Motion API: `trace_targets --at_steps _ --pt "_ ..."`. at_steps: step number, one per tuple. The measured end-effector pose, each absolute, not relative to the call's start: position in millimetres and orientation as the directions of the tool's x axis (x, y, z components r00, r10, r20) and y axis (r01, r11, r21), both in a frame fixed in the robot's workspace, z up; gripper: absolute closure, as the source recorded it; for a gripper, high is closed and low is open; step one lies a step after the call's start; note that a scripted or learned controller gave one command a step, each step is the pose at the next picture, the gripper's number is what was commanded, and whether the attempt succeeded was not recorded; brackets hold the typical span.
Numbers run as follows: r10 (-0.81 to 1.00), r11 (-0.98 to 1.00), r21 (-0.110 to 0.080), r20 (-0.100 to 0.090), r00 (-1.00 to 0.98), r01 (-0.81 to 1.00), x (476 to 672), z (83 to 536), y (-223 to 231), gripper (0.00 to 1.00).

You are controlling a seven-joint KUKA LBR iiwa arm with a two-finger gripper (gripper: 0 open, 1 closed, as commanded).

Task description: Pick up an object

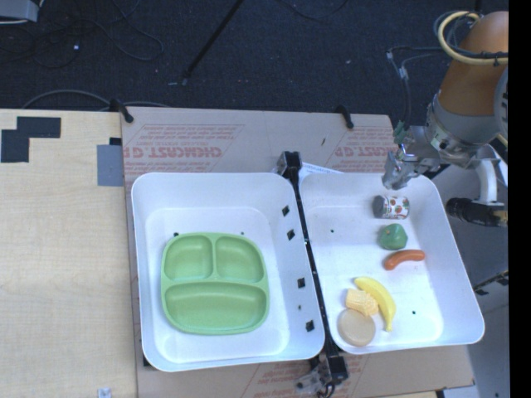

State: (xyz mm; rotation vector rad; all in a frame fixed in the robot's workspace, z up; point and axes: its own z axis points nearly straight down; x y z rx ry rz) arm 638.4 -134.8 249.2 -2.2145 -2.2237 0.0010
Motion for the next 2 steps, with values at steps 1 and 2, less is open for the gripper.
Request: trace_targets --at_steps 1,2 --pt "1.000 0.004 -0.003 0.002 -0.004 1.000 632.2 254 -86 1.00" --pt "1.000 0.004 -0.004 0.001 -0.004 1.000 631.6 238 -36 1.00"
